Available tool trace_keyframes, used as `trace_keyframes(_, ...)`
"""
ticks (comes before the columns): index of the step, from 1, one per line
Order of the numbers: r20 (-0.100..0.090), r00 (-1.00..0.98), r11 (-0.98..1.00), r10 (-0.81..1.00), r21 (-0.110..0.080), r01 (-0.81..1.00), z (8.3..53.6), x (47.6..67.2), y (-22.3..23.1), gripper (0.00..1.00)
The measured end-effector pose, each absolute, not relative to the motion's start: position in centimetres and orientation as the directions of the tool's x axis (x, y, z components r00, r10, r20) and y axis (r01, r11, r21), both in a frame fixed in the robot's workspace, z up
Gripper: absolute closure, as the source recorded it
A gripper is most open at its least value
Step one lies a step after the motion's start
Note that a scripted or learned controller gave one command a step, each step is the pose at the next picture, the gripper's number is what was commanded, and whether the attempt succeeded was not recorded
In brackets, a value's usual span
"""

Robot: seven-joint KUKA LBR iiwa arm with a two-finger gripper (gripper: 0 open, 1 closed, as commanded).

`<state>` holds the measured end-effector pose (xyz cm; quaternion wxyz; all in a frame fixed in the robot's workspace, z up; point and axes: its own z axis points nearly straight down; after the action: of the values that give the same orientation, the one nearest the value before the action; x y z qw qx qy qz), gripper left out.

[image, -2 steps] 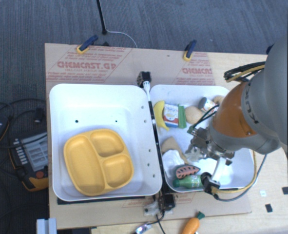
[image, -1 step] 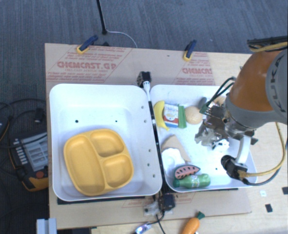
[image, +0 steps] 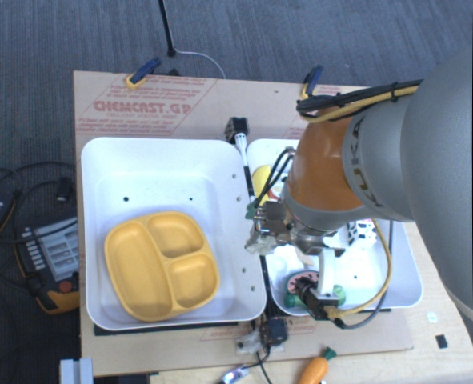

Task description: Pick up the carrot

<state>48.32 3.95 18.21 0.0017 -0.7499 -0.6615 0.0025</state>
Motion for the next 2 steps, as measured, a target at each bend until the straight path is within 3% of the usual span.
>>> trace_keyframes(1,-0.002,0.059,-0.059,0.998,-0.004,0.998,23.2,48.4,11.5,1.0)
trace_keyframes(2,-0.001,-0.171,0.171,0.985,-0.006,0.985,17.5,48.3,11.3,1.0)
